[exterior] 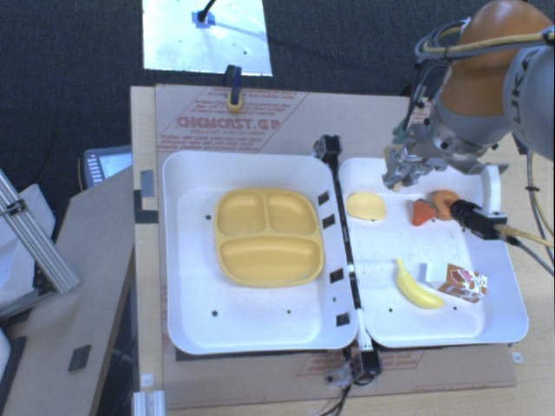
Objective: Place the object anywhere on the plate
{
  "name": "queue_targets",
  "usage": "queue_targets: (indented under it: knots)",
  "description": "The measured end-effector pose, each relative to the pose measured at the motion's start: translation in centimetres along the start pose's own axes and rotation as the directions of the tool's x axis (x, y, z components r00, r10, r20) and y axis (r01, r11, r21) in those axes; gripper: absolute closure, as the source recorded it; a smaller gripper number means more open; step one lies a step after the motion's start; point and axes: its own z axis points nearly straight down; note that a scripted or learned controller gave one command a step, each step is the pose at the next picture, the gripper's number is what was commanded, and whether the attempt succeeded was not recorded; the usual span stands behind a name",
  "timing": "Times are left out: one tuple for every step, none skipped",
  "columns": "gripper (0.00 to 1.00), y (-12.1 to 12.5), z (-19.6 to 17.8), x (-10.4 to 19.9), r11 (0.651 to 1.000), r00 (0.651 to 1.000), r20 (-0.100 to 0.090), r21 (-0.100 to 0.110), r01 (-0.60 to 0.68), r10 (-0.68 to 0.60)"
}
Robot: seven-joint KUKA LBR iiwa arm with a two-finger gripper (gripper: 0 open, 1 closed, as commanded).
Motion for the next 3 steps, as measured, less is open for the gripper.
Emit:
queue_targets:
  knots:
    - [1.00, 1.1, 1.7, 5.2, 1.000, 1.000, 0.001, 0.001, -0.002, 0.002]
    - [1.00, 2.4, 2.0, 9.6, 1.000, 1.000, 0.000, 0.000, -0.001, 0.001]
    - [1.00, 2.4, 1.4, 15.1, 1.000, 1.000, -0.001, 0.000, 0.000, 0.000]
